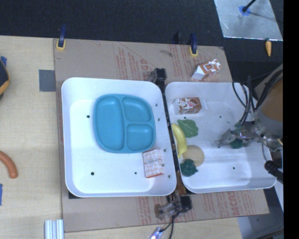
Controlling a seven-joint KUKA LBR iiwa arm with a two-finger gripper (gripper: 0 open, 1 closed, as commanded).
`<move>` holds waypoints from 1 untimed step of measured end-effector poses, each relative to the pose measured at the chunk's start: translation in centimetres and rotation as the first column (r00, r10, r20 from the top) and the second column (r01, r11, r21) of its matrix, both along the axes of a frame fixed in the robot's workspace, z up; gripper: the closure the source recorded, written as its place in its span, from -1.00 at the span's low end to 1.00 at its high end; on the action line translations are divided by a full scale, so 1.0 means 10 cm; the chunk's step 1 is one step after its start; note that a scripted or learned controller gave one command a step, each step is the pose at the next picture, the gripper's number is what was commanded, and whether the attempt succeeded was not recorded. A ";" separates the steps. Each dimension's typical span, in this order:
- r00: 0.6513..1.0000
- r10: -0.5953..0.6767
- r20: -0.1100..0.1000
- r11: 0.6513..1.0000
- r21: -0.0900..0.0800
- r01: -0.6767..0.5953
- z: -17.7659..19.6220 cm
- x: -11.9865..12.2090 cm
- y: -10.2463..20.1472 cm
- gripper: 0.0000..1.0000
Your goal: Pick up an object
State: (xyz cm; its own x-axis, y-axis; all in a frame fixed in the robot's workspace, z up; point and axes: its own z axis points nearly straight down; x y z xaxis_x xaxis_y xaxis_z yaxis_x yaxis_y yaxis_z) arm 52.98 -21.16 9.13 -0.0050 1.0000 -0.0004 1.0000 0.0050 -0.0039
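Note:
My gripper (233,138) is low in the right bin (214,183), toward its right side, at the end of the arm that comes in from the right. A small dark teal object (237,144) lies right under the gripper head, partly hidden by it. Along the bin's left side sit a yellow banana (179,139), a green leafy piece (189,128), a beige round item (194,155) and a dark green item (188,169). A red-and-white packet (189,105) lies at the bin's far left corner.
The left bin (74,133) holds a blue divided plate (124,123) and a small red-and-white packet (152,163). A small carton (207,69) lies on the cardboard behind the right bin. A sausage (6,163) rests on the bench at far left.

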 end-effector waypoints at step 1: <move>1.000 0.003 0.000 1.000 -0.002 -0.003 0.11 0.00 -0.01 1.00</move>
